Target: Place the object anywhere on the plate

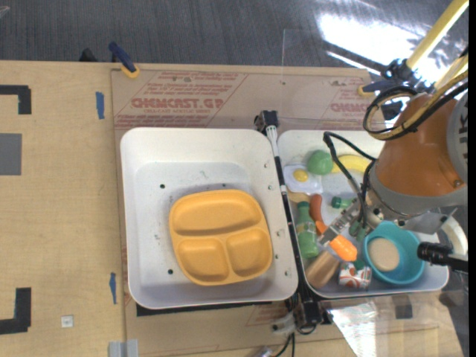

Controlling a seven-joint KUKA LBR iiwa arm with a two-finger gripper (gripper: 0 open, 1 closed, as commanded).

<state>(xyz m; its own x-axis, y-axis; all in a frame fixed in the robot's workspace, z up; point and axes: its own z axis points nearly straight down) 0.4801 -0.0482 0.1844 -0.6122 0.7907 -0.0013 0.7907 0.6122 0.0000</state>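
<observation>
A brown tabletop (pixel 59 199) stretches out on the left, bare but for black and blue tape marks, with wide open room beside the bins. The left bin (pixel 141 222) holds a yellow plate (pixel 220 235) with three compartments, lying near the bin's middle with white floor free on all sides of it, most of it toward the far wall. The two bins meet along a dark seam, and the right bin (pixel 439 280) is crowded. In it lie a green ball (pixel 320 161), a yellow banana (pixel 355 163), a fried egg toy (pixel 300 175), a green bottle (pixel 306 227), a carrot (pixel 317 207), a brown block (pixel 323 268), a small red and white can (pixel 355 276) and a teal bowl (pixel 392 254) with a tan disc inside. The grey and orange arm (pixel 416 158) reaches in over the right bin and covers much of its far right part. The hand (pixel 348 225) hangs low among the toys, just above an orange piece (pixel 343 248) that lies near the brown block; whether the hand is released or clenched cannot be told, and nothing is plainly seen between its fingers. Which toy is meant for the plate cannot be told; all lie in the right bin, apart from the plate.
</observation>
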